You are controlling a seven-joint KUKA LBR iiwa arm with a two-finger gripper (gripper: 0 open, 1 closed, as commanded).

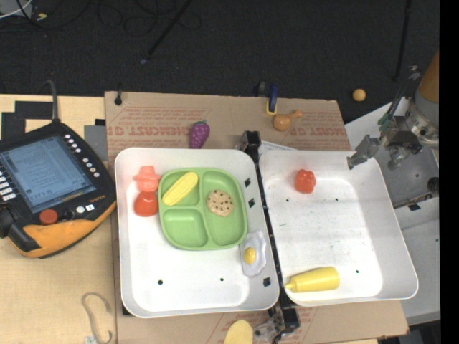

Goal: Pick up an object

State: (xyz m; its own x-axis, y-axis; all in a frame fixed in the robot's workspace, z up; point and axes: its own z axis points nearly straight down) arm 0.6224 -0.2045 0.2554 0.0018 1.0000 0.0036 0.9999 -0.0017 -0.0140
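Note:
In the right bin, a small red pepper lies near the far left corner and a yellow bottle lies on its side at the near edge. My gripper hangs over the bin's far right corner, well right of the pepper, open with nothing between its fingers. The left bin holds a green divided plate with a corn cob and a cookie, a red and pink toy beside it, and a fried egg at its right wall.
Behind the bins on the cardboard lie purple grapes and a brown pear-like toy. An orange ball sits further back. A control pendant rests at the left. A yellow object lies at the front edge.

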